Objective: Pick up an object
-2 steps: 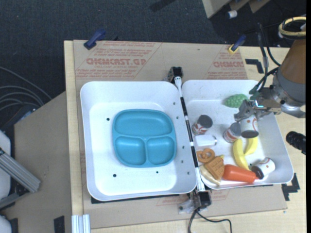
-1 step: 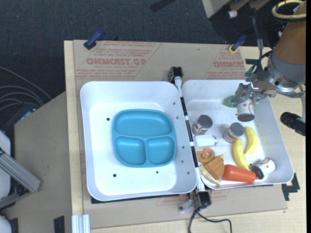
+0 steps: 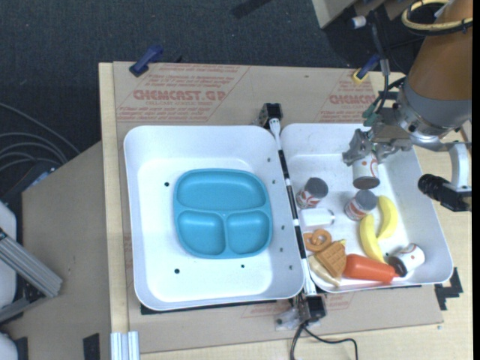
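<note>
Gripper (image 3: 365, 172) hangs low over back of right bin (image 3: 427, 201); fingers too small and blurred to read, so grip state cannot be told. Just below it, small grey cylinder (image 3: 364, 202), contact unclear. Near it: yellow banana (image 3: 377, 227), another grey cylinder (image 3: 313, 189), pretzel (image 3: 318, 239), orange carrot (image 3: 368, 268), small white-and-dark item (image 3: 409, 258) at front right corner, hard to identify. Left bin (image 3: 142, 223) holds blue divided plate (image 3: 223, 212). Cardboard (image 3: 187, 88) beneath reads "CHEMCAST GP" in red, partly cut off on right side. Arm (image 3: 442, 66) cropped at frame edge.
</note>
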Action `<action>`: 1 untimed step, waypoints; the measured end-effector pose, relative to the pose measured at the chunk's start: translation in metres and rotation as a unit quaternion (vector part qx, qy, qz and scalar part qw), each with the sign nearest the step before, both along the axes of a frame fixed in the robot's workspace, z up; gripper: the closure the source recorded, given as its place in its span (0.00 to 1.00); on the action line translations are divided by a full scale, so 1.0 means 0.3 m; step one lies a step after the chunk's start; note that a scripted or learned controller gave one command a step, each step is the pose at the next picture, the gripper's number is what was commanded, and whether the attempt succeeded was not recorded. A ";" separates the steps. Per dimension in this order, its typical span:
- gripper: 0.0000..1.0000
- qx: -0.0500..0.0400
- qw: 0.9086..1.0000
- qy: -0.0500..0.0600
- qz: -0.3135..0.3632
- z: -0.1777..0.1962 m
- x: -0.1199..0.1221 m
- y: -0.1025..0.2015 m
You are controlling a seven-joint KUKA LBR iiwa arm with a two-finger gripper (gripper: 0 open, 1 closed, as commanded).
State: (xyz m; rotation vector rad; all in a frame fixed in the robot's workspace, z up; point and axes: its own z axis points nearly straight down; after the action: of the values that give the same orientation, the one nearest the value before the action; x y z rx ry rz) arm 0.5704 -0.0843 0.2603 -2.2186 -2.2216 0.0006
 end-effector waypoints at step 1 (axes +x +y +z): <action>1.00 0.000 1.000 0.000 0.000 -0.004 -0.012 0.060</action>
State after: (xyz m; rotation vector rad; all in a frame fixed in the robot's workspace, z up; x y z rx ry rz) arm 0.5668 -0.0664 0.2590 -2.2187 -2.2207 0.0016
